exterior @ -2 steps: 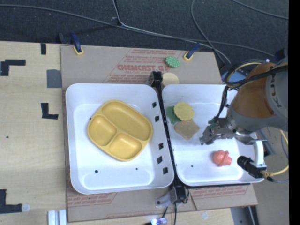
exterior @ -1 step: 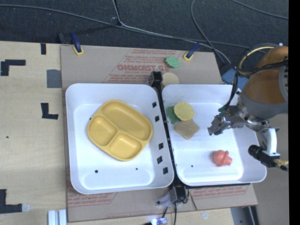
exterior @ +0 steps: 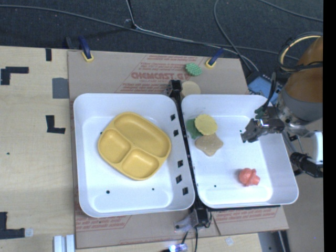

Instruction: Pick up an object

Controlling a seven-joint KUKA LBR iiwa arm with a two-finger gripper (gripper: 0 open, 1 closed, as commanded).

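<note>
The right bin (exterior: 273, 193) holds a small pink-red lumpy object (exterior: 248, 177) near its front, and a yellow round piece (exterior: 206, 124) resting over a green piece (exterior: 192, 130) and a tan piece (exterior: 209, 144) at its left side. My gripper (exterior: 251, 133) hangs over the right bin's right half, above and behind the pink-red object, well apart from the yellow, green and tan pieces. Nothing shows between its dark fingers.
The left bin (exterior: 86, 193) holds a yellow three-compartment tray (exterior: 134, 145). A black divider (exterior: 182, 156) runs between the bins. A green dotted piece (exterior: 193, 68) and a pale disc (exterior: 191, 88) lie on the cardboard behind the bins. Cables cross the dark floor beyond.
</note>
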